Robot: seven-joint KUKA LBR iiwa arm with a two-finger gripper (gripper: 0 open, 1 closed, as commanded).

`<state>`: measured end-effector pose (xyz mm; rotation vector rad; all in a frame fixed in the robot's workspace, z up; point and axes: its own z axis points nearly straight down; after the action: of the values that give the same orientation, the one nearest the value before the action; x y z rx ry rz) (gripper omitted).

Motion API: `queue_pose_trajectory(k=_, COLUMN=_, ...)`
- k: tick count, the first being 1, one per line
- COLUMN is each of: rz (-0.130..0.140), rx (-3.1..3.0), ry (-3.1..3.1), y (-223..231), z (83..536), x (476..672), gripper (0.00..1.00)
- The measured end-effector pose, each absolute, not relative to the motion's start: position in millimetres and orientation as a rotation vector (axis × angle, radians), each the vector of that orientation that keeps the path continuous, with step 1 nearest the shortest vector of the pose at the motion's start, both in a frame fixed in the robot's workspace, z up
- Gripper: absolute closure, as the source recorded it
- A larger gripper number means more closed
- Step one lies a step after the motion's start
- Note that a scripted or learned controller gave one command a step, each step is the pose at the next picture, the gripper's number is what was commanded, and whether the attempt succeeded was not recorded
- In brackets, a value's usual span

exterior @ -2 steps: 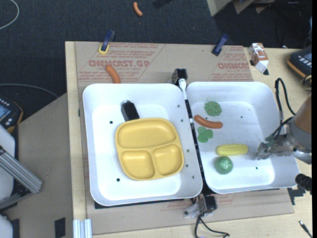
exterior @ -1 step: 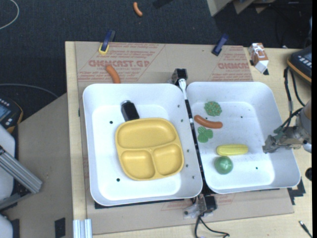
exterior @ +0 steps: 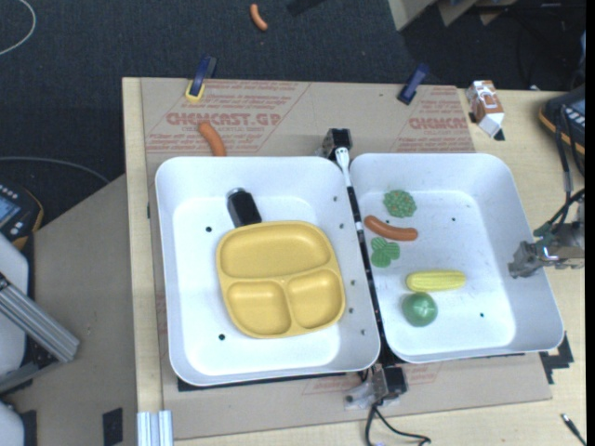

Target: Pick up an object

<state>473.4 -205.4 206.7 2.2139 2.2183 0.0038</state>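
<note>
Stray sausage (exterior: 212, 138) (orange) beside blue clamp (exterior: 199, 79)

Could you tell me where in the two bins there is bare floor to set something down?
Right bin: bare between the corn and the gripper, and along the far wall behind the broccoli. Crowded by the divider, where the sausage, a smaller green piece and the green ball cluster. Left bin: the yellow tray leaves only strips along the walls.

Overhead slanted view of both bins (exterior: 177, 249)

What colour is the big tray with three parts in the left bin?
Yellow. The divided tray shows clearly in the camera view.
</note>
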Motion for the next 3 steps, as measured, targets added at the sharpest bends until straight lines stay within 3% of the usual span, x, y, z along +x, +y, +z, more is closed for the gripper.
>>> queue_pose_trajectory(k=1, rz=0.002, rx=2.216, ry=2.219, y=-205.8, z=226.3, x=474.6, gripper=1.00)
queue_pose_trajectory(k=3, rz=0.007, rx=2.211, ry=2.227, y=-109.1, z=230.4, x=546.9, gripper=1.00)
